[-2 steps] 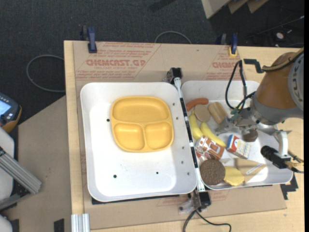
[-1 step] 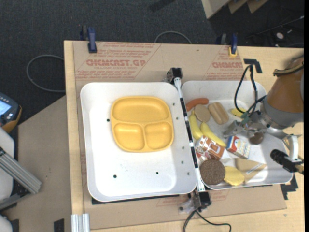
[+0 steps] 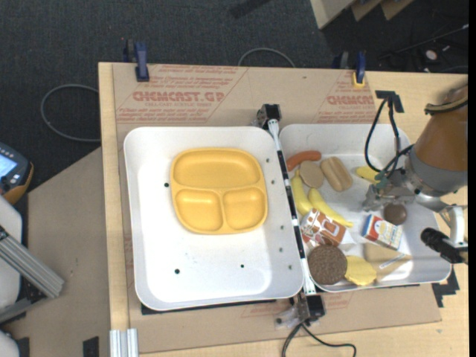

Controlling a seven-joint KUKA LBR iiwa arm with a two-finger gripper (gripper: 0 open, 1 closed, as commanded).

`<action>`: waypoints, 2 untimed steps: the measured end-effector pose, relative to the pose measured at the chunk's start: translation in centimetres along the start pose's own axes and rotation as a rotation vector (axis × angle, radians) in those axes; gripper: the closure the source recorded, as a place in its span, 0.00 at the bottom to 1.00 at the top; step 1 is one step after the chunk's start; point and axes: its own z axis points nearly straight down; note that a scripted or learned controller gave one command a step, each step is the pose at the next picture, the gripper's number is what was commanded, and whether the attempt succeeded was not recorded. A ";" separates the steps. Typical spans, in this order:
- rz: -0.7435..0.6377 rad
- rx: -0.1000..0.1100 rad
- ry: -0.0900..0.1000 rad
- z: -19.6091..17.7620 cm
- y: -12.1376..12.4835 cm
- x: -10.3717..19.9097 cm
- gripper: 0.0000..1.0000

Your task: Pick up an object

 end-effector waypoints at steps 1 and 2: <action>0.001 0.001 0.001 0.1 0.0 0.0 0.00; 0.009 0.000 -0.004 0.9 -5.7 1.4 0.00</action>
